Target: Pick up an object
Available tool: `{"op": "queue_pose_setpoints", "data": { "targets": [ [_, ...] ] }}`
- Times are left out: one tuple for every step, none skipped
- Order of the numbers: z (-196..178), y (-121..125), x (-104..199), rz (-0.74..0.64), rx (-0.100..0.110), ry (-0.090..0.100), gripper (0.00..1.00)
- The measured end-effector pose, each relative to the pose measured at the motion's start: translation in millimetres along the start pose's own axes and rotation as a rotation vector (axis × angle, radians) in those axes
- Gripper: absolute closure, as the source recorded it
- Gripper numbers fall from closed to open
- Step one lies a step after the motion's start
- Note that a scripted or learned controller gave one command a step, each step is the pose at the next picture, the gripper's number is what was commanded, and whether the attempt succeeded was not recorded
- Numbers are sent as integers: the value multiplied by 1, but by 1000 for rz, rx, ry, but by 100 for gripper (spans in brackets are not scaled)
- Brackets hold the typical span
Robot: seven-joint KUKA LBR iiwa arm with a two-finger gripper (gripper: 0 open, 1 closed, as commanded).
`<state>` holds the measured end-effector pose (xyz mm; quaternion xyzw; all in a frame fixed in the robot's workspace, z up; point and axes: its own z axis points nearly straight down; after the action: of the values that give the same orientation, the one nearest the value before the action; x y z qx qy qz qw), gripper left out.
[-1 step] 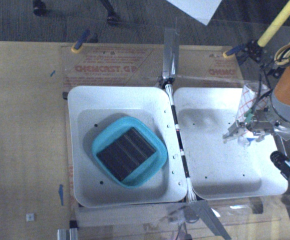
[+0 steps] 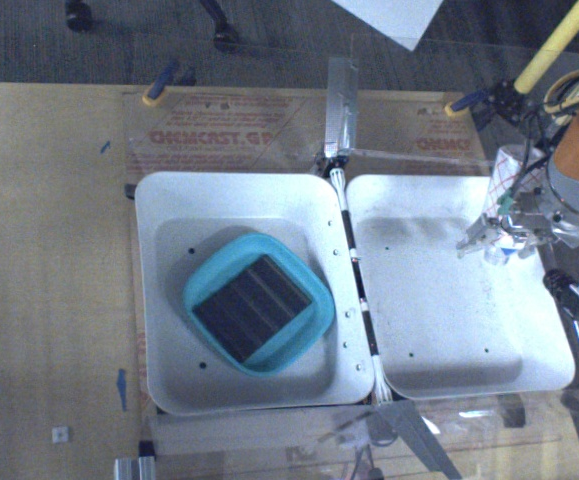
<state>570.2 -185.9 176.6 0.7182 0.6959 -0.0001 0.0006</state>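
Note:
A blue square dish (image 2: 259, 303) with rounded corners lies in the left bin (image 2: 159, 218), turned at an angle, and a dark ribbed insert (image 2: 250, 308) fills its inside. My gripper (image 2: 496, 240) hangs over the far right part of the right bin (image 2: 439, 358), well away from the dish. The grey arm with its orange band (image 2: 577, 148) comes in from the right edge. Just above the gripper is a small white piece with thin red lines (image 2: 507, 173). I cannot tell whether it is a loose object or part of the wrist.
A metal post (image 2: 341, 108) stands at the back where the two bins meet. A yellow rod (image 2: 561, 30) and cables crowd the top right by the arm. Blue-yellow clamps (image 2: 161, 83) hold a clear sheet behind the bins. A wooden bench surrounds them.

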Motion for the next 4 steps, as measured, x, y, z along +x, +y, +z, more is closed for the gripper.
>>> {"op": "queue_pose_setpoints", "data": {
  "targets": [
    [-113, 21, 23, -105, 0, 0, 0],
    [-147, -30, -6, -561, 0, 1, 0],
    [-172, -79, 20, -239, 2, 2, 0],
    [-211, -57, 15, -179, -2, -2, 0]
  ]
}}
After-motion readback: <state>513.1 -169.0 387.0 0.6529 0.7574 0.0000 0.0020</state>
